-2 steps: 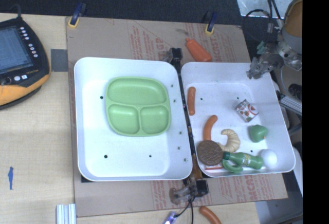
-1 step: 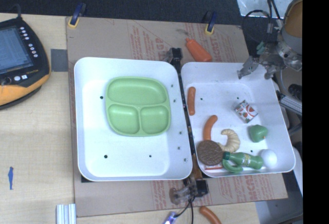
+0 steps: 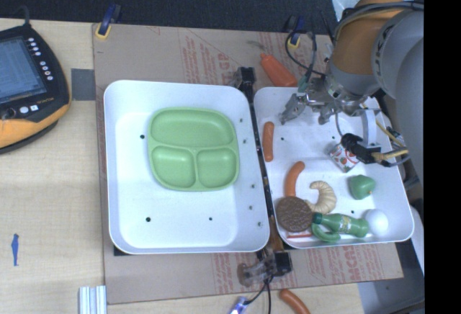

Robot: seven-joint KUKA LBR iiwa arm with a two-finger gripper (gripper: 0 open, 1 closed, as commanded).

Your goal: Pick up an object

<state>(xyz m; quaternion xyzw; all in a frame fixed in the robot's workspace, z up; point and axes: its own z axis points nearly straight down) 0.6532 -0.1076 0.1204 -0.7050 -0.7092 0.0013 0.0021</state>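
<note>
Although the task names no single thing, the right white bin offers plenty, so the choice looks open. Nearest, along that bin's near edge, a green plastic bottle lies on its side, touching a white egg-shaped ball at its right end and just beside a round brown ridged cookie at its left. A little farther in sit a curled tan croissant-shaped toy, a slanted orange sausage to its left and a small green block to its right. Beyond these, a small red-and-white packet lies right of centre, and a second orange sausage lies along the left wall. They are strewn loosely, well enough apart that several could, I judge, be taken from above.

In the left white bin there is a pale green plate with three compartments, nothing in it, lying far of centre.

At the far end of the right bin the grey arm's tool hangs over bare floor, with nothing between its metal fingers; whether they are spread or closed I cannot tell. It is apart from every toy, nearest to the packet.

On the table, an orange carrot-like toy lies beyond the bins.
</note>
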